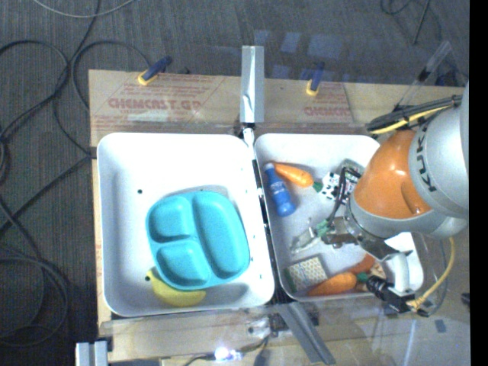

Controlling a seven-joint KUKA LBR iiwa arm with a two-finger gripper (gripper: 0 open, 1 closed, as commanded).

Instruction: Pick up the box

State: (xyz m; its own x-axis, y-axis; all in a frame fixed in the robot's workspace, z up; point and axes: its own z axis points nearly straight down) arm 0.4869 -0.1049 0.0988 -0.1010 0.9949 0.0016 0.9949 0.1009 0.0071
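Note:
The box is small with a grey speckled top. It lies flat near the front wall of the right bin. My gripper hangs in the middle of that bin, just behind the box and a little above it, on the end of the grey and orange arm. I see nothing held in it. The box looks apart from the gripper.
An orange carrot lies right of the box. Another carrot, a blue bottle and a small white dotted item sit at the back. The left bin holds a blue divided plate over a banana.

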